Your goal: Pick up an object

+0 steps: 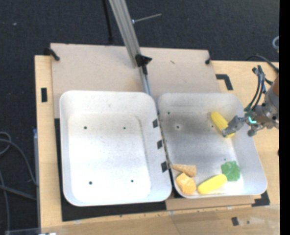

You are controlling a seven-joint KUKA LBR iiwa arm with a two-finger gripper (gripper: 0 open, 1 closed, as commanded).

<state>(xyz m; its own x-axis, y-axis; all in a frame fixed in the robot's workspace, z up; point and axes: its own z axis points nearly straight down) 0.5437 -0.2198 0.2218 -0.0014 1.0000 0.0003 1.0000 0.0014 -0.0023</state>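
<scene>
Yellow piece (218, 120) lies in the right bin (194, 146), upper right part, touching the gripper (231, 128) at its lower end; jaw state cannot be told, grip not confirmed; along the bin's front edge: tan cone (184, 169), orange lump (185, 183), yellow oval (212, 183), green piece (230, 170); left bin (106, 146) alongside; metal post (127, 28) behind.
</scene>
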